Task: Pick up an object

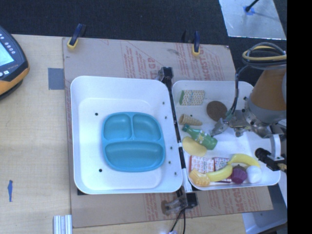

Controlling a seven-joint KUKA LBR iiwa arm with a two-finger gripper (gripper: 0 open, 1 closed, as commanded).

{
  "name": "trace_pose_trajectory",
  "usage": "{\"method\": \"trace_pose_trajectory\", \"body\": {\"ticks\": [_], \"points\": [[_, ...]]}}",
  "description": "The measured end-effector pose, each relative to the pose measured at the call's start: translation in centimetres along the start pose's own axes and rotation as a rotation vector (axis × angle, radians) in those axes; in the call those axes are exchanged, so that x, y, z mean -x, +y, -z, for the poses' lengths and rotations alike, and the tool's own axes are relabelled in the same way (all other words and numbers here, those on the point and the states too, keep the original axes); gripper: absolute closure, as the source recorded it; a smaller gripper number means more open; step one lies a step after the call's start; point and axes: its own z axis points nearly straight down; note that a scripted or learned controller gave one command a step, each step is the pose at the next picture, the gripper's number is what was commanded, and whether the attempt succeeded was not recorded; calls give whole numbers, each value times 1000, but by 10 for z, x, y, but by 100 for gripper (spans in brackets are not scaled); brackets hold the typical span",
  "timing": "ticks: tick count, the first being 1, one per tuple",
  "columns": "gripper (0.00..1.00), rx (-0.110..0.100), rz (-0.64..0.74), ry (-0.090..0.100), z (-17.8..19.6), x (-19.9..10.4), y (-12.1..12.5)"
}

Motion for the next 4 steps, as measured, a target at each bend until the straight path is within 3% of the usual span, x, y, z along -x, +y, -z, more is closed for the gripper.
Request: {"method": "trace_pose_trajectory", "body": {"ticks": [1, 2, 3, 4], "points": [[0, 16, 7, -2, 3, -30, 74], [0, 14, 3, -2, 3, -28, 100], [0, -2, -1, 1, -1, -29, -25], [0, 15, 9, -2, 2, -74, 47]]}}
